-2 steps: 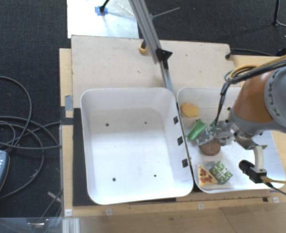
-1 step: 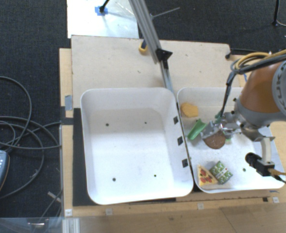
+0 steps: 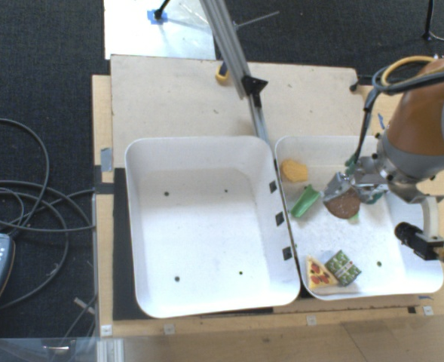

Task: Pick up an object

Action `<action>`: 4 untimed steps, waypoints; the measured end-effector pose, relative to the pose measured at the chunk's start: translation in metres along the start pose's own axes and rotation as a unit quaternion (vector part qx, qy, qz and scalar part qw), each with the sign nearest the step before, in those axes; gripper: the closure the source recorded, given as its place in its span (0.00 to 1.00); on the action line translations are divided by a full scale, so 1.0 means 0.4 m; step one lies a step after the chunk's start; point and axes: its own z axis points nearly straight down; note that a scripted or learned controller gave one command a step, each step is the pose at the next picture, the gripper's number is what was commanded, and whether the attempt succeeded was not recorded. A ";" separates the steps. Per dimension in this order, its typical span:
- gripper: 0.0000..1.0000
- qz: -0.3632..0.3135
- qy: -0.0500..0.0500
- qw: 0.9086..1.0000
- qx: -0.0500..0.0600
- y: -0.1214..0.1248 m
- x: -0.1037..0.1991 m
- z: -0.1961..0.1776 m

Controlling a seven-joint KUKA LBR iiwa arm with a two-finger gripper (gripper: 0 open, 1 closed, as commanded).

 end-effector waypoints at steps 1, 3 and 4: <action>1.00 0.000 0.000 1.000 0.000 0.015 0.012 -0.156; 1.00 -0.003 0.002 1.000 0.004 -0.028 0.280 -0.070; 1.00 -0.003 0.002 1.000 0.003 -0.056 0.418 -0.087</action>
